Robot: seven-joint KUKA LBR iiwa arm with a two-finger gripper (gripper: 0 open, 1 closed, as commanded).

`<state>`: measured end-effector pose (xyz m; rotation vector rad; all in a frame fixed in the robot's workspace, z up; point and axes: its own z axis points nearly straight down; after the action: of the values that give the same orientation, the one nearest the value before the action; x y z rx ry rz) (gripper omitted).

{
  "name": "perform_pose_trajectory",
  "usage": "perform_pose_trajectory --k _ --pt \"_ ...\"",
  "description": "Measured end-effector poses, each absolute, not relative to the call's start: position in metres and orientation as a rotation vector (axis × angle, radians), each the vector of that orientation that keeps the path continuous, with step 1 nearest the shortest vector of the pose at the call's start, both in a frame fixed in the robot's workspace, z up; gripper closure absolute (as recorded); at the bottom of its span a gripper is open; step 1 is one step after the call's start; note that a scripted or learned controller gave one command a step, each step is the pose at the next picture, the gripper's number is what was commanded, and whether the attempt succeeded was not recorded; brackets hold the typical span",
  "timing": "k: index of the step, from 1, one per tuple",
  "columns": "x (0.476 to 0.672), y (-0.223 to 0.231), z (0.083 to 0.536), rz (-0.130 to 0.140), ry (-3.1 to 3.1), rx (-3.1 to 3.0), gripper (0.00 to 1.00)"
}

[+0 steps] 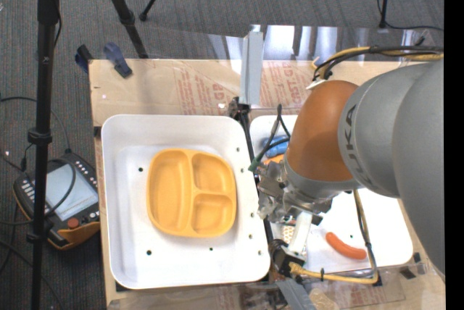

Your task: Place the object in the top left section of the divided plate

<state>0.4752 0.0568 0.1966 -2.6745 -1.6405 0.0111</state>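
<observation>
So the yellow divided plate (171, 189) sits pretty much in the middle of the left white bin (130, 145). It has one big section along its left side and two smaller ones stacked on its right. It lies flat and isn't touching any of the bin walls.

The thing that looks like the task object is a little orange-red sausage-shaped piece (346, 245). It's lying on its side on the floor of the right bin (395, 232), down in the lower right of the frame. It's well apart from the plate, with the wall between the two bins and the robot's wrist in between.

The arm (384, 127) comes in from the right and covers most of the right bin. Its orange band (322, 135) is sitting just right of the divider. The wrist hangs over the left part of that bin, near the sausage piece but not touching it. The jaws are tucked under the wrist hardware, so honestly I can't tell if they're spread or pressed together, and I can't make out anything between them.

A bit of something blue (276, 150) peeks out at the arm's left edge, too hidden to identify.

Off the table (159, 88), a control pendant (61, 203) lies on the carpet at the left, next to a black stand (45, 84). A blue clamp (116, 59) sits at the table's upper left corner.
</observation>
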Motion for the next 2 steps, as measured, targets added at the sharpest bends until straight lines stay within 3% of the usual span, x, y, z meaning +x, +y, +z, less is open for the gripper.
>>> perform_pose_trajectory --k 1,2 --pt "0.476 0.056 0.204 0.018 -1.635 -2.675 1.0" --pt "0.537 0.016 0.205 0.011 -1.596 -2.701 1.0"
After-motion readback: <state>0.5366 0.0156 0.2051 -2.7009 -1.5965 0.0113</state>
